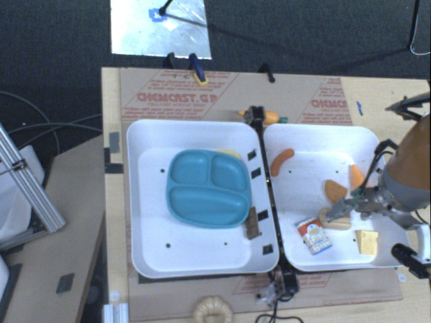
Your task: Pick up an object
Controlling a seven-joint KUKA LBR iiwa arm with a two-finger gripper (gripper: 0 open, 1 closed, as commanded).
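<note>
My gripper (345, 206) reaches in from the right and hangs low over the right bin (303, 258). It sits just above a tan bread-like piece (335, 221) and beside a brown-orange slice (334, 190). An orange carrot piece (355, 175) lies just behind the gripper, partly covered by the arm. Near the bin's front lies a small red, white and blue carton (314, 236), with a yellow cheese block (367, 241) to its right. An orange sausage (281, 160) rests at the bin's back left. No object can be seen in the gripper's hold.
The left bin (145, 200) holds a blue divided plate (207, 187), a yellow item (231, 153) peeking out behind it, and a small brown object (252, 224) by the divider. A tan ring (214, 309) lies on the bench in front of the bins.
</note>
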